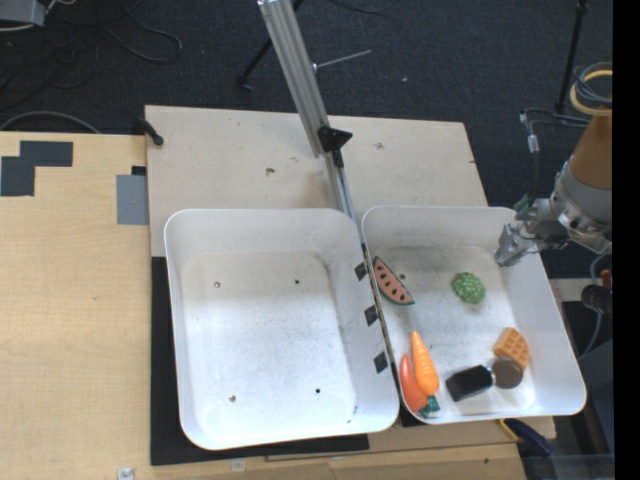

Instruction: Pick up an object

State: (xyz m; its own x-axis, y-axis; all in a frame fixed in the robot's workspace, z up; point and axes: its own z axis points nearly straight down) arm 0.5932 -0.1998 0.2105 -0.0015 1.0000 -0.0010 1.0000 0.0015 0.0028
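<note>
The gripper hangs over the right bin's far right rim (jaws' state: cannot tell), near the green ball.

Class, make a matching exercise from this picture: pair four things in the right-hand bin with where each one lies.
Things:
1. watermelon slice
2. carrot
3. green ball
4. waffle

Places:
A. bin's middle
B. near front left corner
C. against left wall
D. near right wall

Pairs: 1-C, 2-B, 3-A, 4-D
</note>
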